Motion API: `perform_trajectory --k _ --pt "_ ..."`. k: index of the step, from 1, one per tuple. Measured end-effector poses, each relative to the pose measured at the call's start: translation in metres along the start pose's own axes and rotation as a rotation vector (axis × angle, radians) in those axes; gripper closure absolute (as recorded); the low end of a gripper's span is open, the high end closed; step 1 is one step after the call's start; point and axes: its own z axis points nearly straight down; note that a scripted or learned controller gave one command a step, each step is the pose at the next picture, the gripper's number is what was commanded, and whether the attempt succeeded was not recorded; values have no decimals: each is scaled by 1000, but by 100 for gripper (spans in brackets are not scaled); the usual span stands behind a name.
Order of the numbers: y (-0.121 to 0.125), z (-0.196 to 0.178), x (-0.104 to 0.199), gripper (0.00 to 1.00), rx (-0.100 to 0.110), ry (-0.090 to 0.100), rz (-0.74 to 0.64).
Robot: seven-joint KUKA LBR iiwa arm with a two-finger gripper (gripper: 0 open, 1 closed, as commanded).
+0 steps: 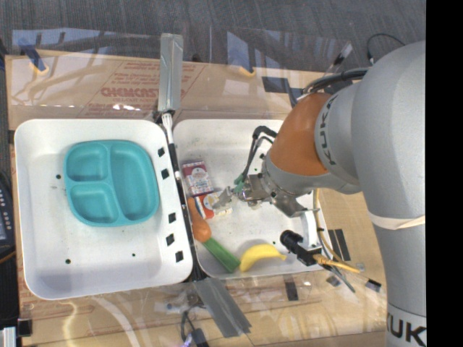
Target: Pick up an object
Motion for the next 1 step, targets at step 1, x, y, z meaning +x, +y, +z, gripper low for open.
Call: perform_trajectory --k 1 --pt "0 0 0 0 0 0 0"
